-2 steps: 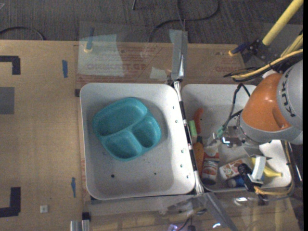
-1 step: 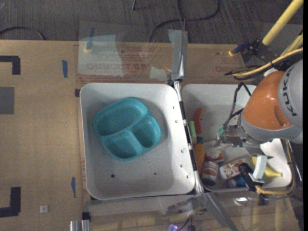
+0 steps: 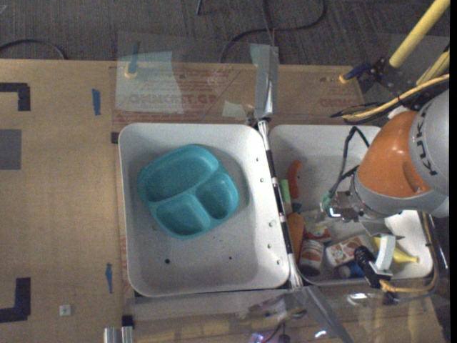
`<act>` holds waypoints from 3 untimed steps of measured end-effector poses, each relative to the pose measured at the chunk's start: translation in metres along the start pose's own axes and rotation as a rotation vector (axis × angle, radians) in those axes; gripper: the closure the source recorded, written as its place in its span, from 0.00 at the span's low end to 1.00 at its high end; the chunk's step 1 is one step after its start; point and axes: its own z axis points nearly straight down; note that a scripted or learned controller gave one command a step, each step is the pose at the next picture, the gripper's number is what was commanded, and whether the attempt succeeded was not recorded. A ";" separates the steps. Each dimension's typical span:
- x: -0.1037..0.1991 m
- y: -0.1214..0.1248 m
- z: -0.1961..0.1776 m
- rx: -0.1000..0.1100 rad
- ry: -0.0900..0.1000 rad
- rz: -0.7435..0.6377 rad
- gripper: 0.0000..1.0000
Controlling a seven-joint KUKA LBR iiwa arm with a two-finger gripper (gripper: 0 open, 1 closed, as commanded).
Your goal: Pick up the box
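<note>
Overhead view of a bench with two shallow white bins side by side. A grey robot arm [image 3: 389,166] with an orange band reaches in from the right over the right bin [image 3: 314,138]. Its gripper [image 3: 343,209] hangs low over a heap of small things. The wrist hides its tip, so it cannot be told whether it is spread or closed, and nothing can be seen held in it.

The box [image 3: 345,251], a small white and red carton, lies tilted just below the gripper in the picture, near the bin's front wall. A small tin [image 3: 310,254] with a red label sits just beside the box, down and left of the gripper. A banana [image 3: 405,258] lies down and right of the gripper. An orange carrot [image 3: 295,227] lies left of the gripper, and a red pepper [image 3: 294,171] further up and left. Well away to the left, the left bin [image 3: 186,263] holds a teal divided plate [image 3: 187,190].

The box looks hemmed in, so a descent slightly off to the left would likely land on the tin instead. Because the box lies at a slant, a grip on its corner may slip, or it may simply be pushed against the wall
</note>
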 end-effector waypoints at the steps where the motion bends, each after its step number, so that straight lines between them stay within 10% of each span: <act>1: -0.006 0.008 0.003 0.011 -0.003 0.179 1.00; 2: 0.087 -0.023 -0.087 0.039 0.003 0.147 1.00; 3: 0.062 -0.021 -0.123 0.040 -0.008 0.638 1.00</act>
